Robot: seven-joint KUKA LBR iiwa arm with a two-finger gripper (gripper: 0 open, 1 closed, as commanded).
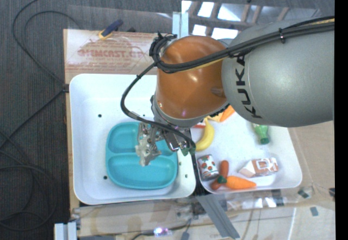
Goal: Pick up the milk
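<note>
Dark grey carpet with loose black cables (32,65) surrounds the bench. In the shallow white left bin (89,103) lies a two-compartment turquoise plastic tray (122,171). The metal two-finger gripper (145,149) hangs over the tray's divider. In the white right bin (291,168), the small red-and-white milk carton (260,167) lies at five o'clock, an orange carrot (239,182) beside it, a yellow banana (205,136) at nine o'clock.

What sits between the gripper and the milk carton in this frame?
In the camera view, the gripper hangs over the blue divided plate in the left bin. Toward the milk carton lie the bins' adjoining rims, a small can and a carrot.
</note>
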